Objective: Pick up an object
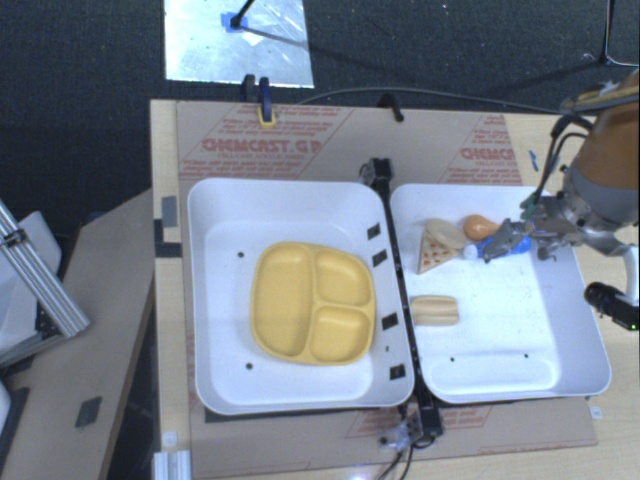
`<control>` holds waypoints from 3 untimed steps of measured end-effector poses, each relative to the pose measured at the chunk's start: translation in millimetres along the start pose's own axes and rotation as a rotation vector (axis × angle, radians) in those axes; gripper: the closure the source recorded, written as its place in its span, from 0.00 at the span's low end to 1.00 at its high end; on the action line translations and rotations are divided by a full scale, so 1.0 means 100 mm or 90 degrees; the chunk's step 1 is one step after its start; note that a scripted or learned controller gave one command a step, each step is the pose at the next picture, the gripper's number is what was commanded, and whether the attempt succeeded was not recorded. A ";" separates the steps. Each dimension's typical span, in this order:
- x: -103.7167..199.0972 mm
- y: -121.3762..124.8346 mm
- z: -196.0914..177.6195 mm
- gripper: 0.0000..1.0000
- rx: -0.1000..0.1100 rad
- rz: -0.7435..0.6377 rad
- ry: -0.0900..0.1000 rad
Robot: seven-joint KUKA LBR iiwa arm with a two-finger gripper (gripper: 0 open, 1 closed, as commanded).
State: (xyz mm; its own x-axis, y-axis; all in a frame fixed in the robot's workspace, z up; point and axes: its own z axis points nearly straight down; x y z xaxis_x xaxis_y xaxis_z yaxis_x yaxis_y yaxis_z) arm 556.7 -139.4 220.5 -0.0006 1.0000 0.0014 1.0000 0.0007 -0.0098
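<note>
The right bin holds three small items. A tan pizza slice toy lies near its upper left, an orange rounded piece sits just right of it, and a beige bun-like block lies lower, by the left wall. My gripper reaches in from the right and is low over the bin, with its blue-tipped end just below the orange piece and right of the pizza slice. Whether it touches either one is unclear.
A yellow divided plate lies in the middle of the left bin. A black divider with clips runs between the bins. The grey arm with its orange band hangs over the right bin's right edge.
</note>
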 end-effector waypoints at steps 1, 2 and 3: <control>0.00 0.02 -0.06 0.00 -0.007 -0.002 -0.001; 0.04 -0.06 0.48 0.00 -0.005 -0.001 0.000; -0.05 -0.02 1.02 0.00 -0.005 0.000 -0.001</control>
State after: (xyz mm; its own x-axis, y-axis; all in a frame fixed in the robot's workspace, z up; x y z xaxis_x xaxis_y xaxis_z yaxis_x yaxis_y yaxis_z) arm 553.2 -144.5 118.1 -0.0013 1.0000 0.0000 1.0000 0.0013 -0.0014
